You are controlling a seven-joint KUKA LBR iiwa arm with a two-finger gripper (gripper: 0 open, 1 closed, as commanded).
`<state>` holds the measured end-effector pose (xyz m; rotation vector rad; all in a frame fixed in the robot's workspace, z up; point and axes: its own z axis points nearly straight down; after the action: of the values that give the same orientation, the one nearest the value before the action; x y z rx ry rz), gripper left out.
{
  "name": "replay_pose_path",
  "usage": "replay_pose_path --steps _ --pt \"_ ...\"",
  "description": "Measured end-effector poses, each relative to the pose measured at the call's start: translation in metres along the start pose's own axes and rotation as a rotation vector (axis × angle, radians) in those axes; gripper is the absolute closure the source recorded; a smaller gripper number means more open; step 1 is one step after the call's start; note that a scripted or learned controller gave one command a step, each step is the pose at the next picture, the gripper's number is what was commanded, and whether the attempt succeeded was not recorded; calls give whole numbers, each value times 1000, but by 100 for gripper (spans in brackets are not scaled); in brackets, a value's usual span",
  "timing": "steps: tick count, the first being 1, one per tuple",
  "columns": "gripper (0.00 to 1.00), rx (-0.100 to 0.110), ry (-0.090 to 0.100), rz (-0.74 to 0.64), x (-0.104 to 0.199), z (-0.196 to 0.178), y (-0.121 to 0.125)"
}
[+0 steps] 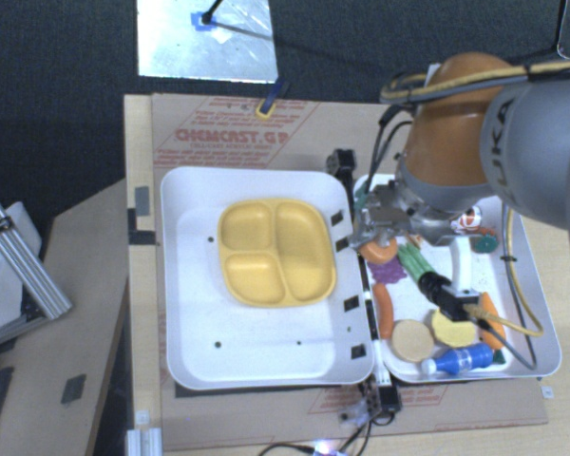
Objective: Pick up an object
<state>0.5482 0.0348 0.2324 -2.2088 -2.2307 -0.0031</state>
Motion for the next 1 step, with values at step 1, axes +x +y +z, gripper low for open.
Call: replay_pose_path --steps 1 --pt "100 1 -1 2 30 -1 -25"
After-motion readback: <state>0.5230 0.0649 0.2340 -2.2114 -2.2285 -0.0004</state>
